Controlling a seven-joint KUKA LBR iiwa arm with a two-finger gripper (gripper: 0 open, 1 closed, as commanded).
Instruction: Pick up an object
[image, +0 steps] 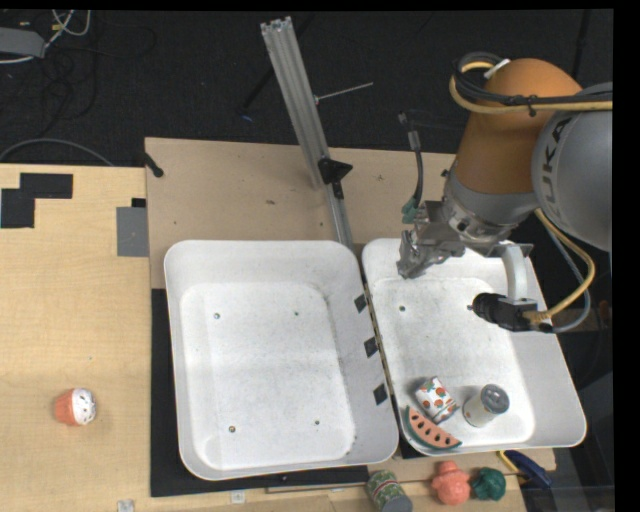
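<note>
Candidates for pick: cube (435, 398), slice (432, 428) and can (487, 404), grouped along near edge of right bin (440, 330), toward its near left corner.

Cube: patterned, small, blocky. Judged light and stiff, not fragile. Best taken across two opposite flat faces. No clear long axis; sits turned a little against bin edges.

Slice: watermelon-shaped, red with green rind, lying flat, partly on sloping wall. Long axis roughly along near edge, slanting toward near right. Rind faces near rim. Judged light, thin and low, so hard to get under; grip across short width at middle.

Can: grey, rounded, just right of cube. Judged smooth, likely to slip or roll. Upright or tipped: cannot tell. Grip across round body.

Gripper (415, 255): over far left corner of right bin, pointing down, well apart from all three. Nothing seen held. Jaw state: cannot tell.

Recommended: cube, as squarest and least likely to slip.
</note>
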